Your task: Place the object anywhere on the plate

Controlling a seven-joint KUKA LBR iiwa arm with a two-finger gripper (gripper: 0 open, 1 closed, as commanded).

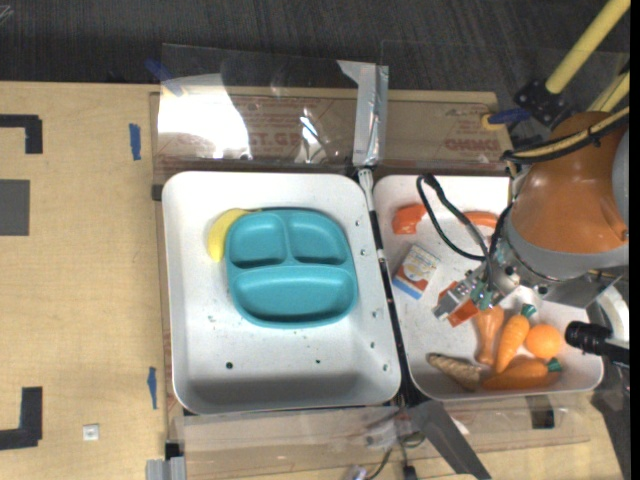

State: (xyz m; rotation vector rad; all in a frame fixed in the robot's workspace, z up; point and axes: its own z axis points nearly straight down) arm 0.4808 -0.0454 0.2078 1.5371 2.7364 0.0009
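A teal divided plate lies in the left white bin, with a yellow object tucked against its far left edge. My gripper hangs low over the right bin, just above a pile of toy food. Two carrots and a small red-orange piece lie right under it. The wrist and cables hide whether anything is gripped.
The right bin also holds a small white carton, an orange piece at the back, a round orange fruit and a brown bread-like item at the front. A ridge separates the two bins.
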